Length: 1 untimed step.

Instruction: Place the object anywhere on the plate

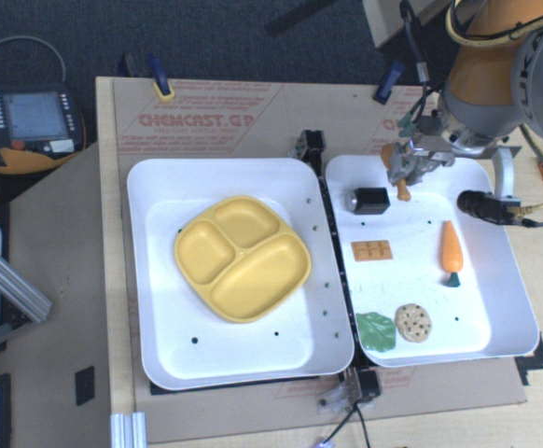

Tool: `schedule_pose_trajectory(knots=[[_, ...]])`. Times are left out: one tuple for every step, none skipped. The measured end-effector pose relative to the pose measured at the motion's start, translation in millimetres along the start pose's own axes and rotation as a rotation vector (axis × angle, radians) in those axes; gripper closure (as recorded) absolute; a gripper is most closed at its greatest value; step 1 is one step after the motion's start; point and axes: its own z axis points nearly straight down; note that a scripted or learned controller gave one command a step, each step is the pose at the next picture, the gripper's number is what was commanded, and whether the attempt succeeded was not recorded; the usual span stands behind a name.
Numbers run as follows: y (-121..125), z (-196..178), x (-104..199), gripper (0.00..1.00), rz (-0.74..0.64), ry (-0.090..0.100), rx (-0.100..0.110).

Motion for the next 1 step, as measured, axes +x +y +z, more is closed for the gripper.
schedule_pose_trajectory(knots=[[6.9, 6.0, 54.2, 1.00, -0.001, 0.001, 0.000]])
